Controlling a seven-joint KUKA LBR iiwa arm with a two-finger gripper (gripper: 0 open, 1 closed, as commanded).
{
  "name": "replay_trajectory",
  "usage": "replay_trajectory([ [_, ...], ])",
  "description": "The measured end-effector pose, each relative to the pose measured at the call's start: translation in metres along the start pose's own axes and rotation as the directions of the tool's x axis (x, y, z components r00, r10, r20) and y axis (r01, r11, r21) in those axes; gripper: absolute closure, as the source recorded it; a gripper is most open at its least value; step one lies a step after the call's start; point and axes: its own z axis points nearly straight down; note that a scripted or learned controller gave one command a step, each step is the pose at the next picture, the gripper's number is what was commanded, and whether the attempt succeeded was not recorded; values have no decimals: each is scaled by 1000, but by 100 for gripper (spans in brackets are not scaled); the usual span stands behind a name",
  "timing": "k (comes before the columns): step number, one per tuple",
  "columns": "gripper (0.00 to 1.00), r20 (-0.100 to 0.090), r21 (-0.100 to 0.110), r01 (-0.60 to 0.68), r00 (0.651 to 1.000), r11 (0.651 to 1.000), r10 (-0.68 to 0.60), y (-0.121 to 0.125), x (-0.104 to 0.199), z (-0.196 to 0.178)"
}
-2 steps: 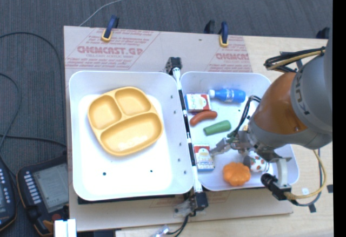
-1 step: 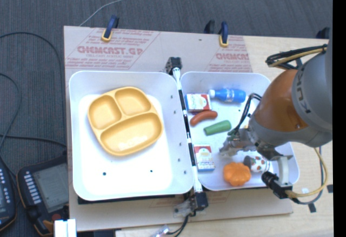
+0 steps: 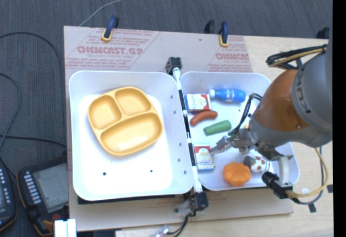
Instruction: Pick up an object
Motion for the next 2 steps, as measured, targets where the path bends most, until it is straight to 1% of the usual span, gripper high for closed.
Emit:
replay_trajectory([
  [1,0,11,-5,-6,1000,1000,6,-1,9,9],
  [2,100,5,-4,-4,1000,1000,4,1,12,-2],
])
